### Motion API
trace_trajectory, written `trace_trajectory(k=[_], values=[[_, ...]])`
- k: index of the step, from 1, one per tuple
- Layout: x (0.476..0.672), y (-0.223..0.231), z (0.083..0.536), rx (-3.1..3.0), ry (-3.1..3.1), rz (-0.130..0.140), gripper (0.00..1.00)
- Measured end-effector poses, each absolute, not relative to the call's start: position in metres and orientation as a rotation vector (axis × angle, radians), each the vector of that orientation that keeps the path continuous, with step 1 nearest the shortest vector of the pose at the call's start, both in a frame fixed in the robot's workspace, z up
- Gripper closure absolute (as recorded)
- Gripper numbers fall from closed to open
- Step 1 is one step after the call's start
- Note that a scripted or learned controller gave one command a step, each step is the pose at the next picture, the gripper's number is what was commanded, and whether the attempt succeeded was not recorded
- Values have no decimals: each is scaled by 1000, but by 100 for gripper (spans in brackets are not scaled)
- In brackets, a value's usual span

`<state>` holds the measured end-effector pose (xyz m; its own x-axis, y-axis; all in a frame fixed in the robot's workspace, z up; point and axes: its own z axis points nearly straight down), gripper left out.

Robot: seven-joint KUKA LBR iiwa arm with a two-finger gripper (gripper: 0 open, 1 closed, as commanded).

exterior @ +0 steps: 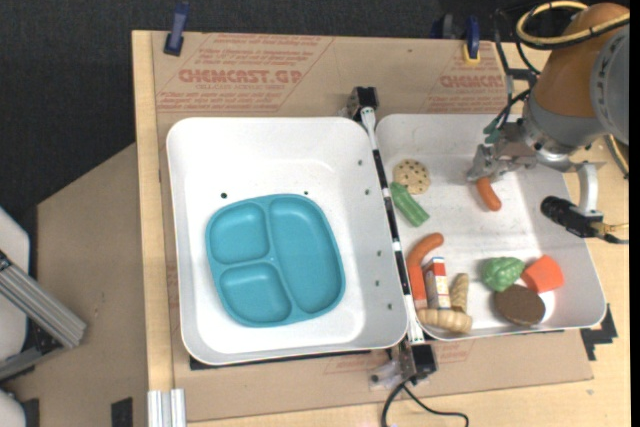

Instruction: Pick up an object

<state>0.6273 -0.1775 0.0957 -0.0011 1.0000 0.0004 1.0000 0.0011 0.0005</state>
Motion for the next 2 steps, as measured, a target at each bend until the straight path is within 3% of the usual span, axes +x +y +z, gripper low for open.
trace_trajectory(k=[1, 2], values=[[660, -136, 83, 2227, 2233, -23, 100], [641, -57, 191, 2211, 2226, 9, 100]])
